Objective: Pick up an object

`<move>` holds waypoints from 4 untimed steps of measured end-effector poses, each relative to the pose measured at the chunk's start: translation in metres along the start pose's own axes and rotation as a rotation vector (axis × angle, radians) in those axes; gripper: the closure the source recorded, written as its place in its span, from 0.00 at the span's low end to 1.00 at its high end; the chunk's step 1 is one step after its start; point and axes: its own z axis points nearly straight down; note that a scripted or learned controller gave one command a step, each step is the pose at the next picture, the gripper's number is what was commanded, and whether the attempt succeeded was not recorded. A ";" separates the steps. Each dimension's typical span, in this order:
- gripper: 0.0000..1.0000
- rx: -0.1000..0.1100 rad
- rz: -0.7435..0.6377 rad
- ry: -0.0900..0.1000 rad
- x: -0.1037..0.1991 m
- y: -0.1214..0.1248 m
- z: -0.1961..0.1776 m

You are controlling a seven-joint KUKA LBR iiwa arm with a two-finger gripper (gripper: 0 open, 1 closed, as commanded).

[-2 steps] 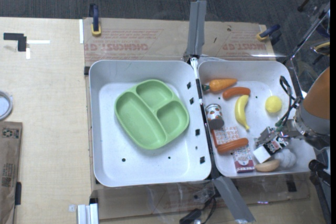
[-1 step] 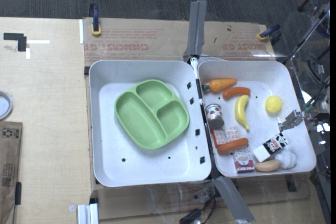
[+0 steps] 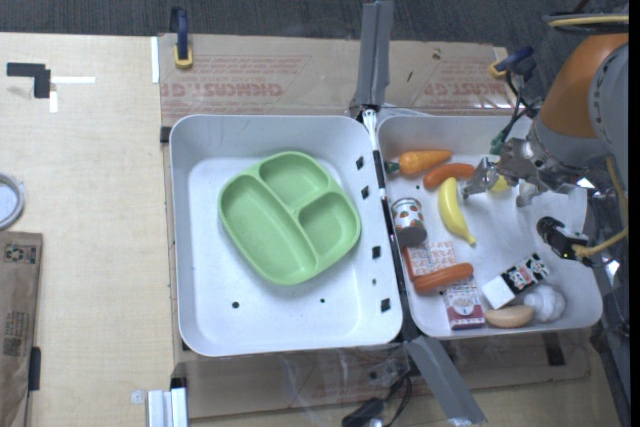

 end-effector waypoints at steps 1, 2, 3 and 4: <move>0.00 0.003 -0.069 0.001 0.064 -0.038 0.001; 0.00 0.009 0.065 0.000 0.049 0.044 0.002; 0.00 0.001 -0.132 0.000 0.051 0.020 -0.032; 0.00 0.003 -0.148 0.001 0.019 0.023 0.001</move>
